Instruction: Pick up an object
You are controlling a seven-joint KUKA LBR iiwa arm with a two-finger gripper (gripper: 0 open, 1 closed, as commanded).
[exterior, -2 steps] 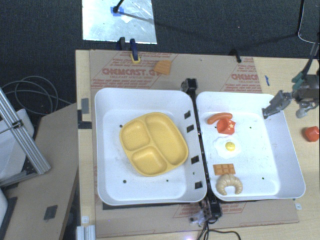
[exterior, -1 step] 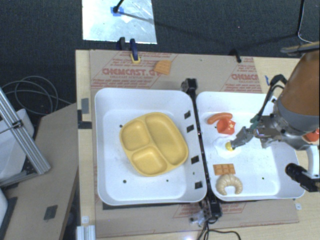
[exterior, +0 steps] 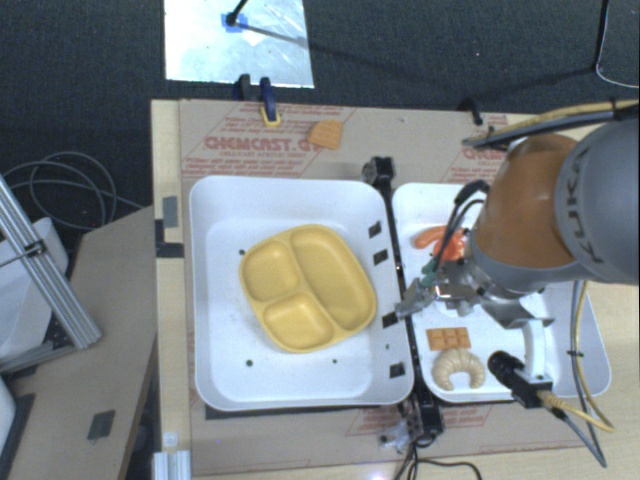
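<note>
Croissant [exterior: 459, 369] lies just below what seems the jaws [exterior: 447, 301].

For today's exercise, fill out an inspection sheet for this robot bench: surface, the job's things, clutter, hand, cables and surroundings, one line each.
Surface: cardboard-covered bench bearing a left bin and a right bin.
Job's things: yellow divided plate in the left bin; croissant, waffle-like cracker and an orange item in the right bin.
Clutter: a cracker-like piece and a clamp on the cardboard.
Hand: hand over the right bin's left edge; finger state too unclear to judge.
Cables: dark cables along the arm; loose cable loops at left.
Surroundings: dark carpet, a shiny sheet, metal framing.
</note>
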